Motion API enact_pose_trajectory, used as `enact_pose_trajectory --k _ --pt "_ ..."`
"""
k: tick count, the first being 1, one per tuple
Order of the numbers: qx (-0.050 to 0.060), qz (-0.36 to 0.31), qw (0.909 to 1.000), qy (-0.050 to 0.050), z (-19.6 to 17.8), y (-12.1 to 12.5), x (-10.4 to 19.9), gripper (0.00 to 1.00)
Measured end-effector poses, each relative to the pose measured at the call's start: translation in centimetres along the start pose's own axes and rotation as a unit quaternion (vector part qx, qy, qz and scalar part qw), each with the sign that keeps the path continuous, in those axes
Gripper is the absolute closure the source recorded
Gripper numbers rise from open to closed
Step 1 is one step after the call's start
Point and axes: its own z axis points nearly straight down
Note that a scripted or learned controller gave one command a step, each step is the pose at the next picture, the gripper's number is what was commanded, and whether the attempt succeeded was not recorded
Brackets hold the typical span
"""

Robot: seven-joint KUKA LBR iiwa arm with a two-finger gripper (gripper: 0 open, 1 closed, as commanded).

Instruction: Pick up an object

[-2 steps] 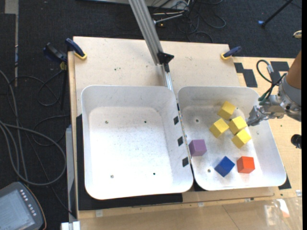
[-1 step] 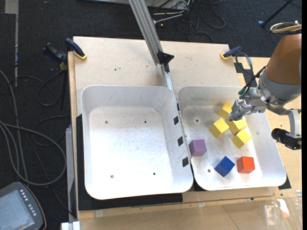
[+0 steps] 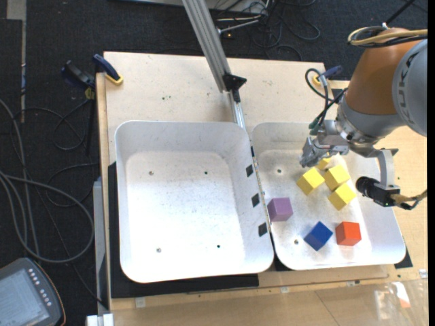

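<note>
Where the two white bins meet, the right bin [image 3: 380, 246] serves as the landmark: the arm [image 3: 384, 87] reaches over its far right corner, the gripper [image 3: 317, 153] low above its upper middle. Its grip cannot be made out. Three yellow blocks [image 3: 326, 182] cluster just beneath it; purple block [image 3: 279, 208], blue block [image 3: 317, 236] and orange block [image 3: 348, 233] lie nearer the front edge.

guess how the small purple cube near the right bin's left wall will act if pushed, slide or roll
The small purple cube has flat faces, so it would probably slide, not roll. It looks rigid and likely light. A leftward push would probably stop against the right white bin's wall.
</note>
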Motion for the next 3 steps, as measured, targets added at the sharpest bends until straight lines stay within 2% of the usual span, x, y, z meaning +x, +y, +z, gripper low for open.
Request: enact_pose_trajectory --k 1,2,3 --pt "0.001 0.0 1.0 0.0 0.5 0.2 5.0 1.0" --pt "-0.001 0.0 1.0 0.0 -0.8 1.5 10.4 1.0" --pt "0.001 0.0 1.0 0.0 -0.3 1.3 16.1 1.0"
